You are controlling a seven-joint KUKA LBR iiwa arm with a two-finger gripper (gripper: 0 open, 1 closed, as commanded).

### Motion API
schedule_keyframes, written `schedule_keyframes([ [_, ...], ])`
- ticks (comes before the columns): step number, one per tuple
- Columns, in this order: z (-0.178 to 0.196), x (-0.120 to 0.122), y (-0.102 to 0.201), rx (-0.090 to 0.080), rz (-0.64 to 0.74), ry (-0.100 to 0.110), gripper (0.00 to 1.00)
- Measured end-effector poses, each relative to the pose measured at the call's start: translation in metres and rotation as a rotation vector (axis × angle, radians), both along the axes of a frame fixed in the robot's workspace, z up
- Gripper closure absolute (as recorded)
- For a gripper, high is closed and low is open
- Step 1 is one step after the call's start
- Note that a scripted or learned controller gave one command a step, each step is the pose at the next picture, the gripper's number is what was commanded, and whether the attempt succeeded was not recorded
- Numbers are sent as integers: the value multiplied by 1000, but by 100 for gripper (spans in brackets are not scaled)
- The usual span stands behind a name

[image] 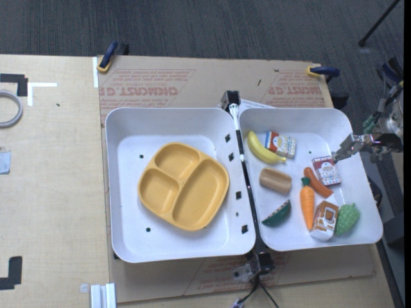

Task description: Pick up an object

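Red carton (flat) by gripper in rt bin

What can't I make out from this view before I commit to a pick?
- Gripper: small and blurred at the right bin's rim; finger state unreadable.
- Arm: cut off by the camera view's right edge.
- Red packet: print too small to read.
- Green object: partly hidden behind the carton; identity unclear.
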State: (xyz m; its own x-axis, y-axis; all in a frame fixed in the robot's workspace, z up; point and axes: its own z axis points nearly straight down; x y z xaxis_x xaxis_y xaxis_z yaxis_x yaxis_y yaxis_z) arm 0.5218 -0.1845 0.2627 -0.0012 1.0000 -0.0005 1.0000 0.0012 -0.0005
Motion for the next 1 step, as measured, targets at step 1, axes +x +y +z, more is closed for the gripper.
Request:
schedule_keyframes([
  [1, -156, 1, -10, -3, 203, -14, 0],
])
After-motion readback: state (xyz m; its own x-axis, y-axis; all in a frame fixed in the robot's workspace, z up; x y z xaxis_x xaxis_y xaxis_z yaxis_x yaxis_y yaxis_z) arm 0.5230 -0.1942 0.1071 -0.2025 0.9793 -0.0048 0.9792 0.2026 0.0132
